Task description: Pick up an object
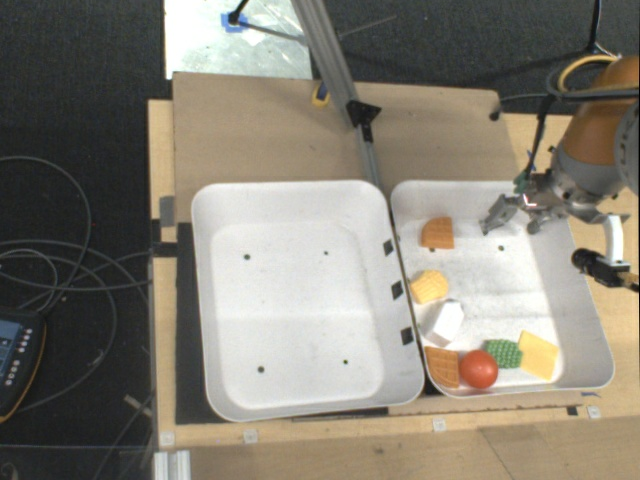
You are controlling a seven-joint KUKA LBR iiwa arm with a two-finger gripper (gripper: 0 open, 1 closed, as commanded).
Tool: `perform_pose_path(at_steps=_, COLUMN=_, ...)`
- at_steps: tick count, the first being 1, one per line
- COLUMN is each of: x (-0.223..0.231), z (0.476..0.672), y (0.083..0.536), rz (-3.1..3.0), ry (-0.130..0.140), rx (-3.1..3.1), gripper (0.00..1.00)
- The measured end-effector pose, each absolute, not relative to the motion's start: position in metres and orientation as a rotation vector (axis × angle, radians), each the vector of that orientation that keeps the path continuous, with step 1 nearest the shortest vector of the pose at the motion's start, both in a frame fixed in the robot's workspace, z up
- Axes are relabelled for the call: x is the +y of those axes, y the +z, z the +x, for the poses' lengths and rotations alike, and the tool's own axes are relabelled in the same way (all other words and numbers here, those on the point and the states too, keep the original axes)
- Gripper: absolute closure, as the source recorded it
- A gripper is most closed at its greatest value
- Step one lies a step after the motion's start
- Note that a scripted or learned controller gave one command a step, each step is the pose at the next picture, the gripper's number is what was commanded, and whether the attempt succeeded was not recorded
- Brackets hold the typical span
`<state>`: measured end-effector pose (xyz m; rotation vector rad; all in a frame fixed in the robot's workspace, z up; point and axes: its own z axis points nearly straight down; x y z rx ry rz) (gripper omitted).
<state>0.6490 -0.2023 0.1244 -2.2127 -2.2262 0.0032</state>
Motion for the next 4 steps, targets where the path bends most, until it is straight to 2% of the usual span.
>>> perform_pose_path(at_steps=1, x=-0.202, z=0.649, y=0.090, rz=-2.213, ry=0.001, rx=-2.230, gripper=0.00)
perform_pose_path(at_steps=2, x=-0.202, z=0.651, y=0.103, rz=-2.213, ry=-0.003, rx=-2.237, gripper=1.00)
perform_pose_path(at_steps=3, x=-0.201, z=0.653, y=0.148, rz=-2.219, ry=-0.005, rx=-2.233, gripper=1.00)
perform_pose_path(at_steps=4, x=-0.197, z=0.650, y=0.211, rz=-2.220, ry=-0.007, rx=-2.235, gripper=1.00)
